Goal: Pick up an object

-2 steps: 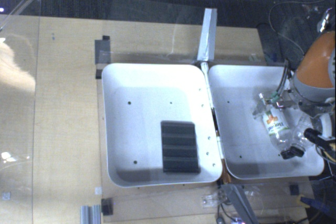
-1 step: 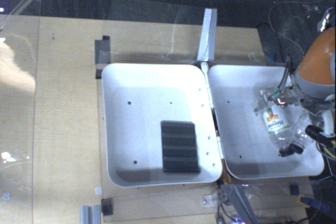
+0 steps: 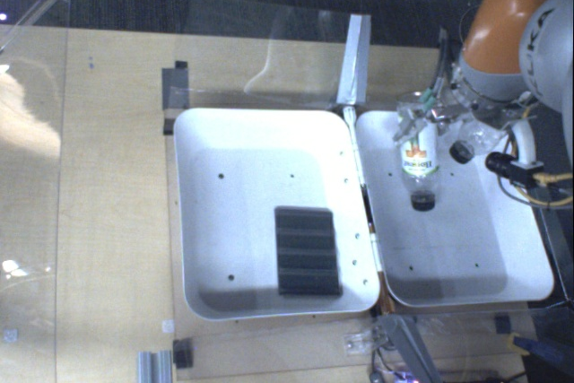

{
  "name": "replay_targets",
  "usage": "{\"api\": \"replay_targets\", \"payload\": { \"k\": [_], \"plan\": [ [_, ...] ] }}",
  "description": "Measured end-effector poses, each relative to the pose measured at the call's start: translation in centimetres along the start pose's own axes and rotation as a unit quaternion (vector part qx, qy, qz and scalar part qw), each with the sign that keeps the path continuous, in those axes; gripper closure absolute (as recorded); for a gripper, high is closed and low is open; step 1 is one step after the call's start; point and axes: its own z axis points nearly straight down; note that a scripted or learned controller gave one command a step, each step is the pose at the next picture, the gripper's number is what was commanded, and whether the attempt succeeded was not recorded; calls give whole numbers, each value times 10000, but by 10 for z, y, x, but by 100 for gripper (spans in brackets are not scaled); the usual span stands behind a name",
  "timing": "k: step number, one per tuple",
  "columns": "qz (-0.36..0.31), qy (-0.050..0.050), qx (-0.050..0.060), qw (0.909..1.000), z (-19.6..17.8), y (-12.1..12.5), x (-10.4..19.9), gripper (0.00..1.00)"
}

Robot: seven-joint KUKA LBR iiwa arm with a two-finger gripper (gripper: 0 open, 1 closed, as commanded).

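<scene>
Pincer point(image 3: 421, 123) hangs over the far part of the right bin point(image 3: 502, 282), arm point(image 3: 507, 18) reaching in from the right. A small bottle point(image 3: 419, 164) sits directly under it, upper end up among the pincer parts, dark cap end pointing toward the near edge of the bin.

Bottle: clear body, label with an orange patch and some white print, too small to read. Dark round cap at the near end. Long axis runs roughly far-to-near in the view, a little tilted. Can't tell whether it lies flat on the bin floor or hangs lifted; a dark spot at the cap may be shadow or the cap itself.

Pincer state: cannot tell. Clear plastic and metal parts overlap the bottle's top, so whether anything is clamped is not readable from here.

Key relation: bottle is right at the pincer, no sideways gap; its length extends away from the pincer toward the near side. Judgement: if a grasp is on, it is at the far end, so the cap end could swing on lifting.

Left bin point(image 3: 206, 148) holds a ribbed black block point(image 3: 307, 250), well apart from the arm, near the front. Counter point(image 3: 99, 220) around the bins is pale wood.
</scene>
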Motion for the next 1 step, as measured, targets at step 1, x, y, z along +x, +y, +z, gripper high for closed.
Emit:
{"api": "replay_targets", "payload": {
  "k": [1],
  "plan": [
    [-19,3,13,10000,0,16,41,100]
  ]
}}
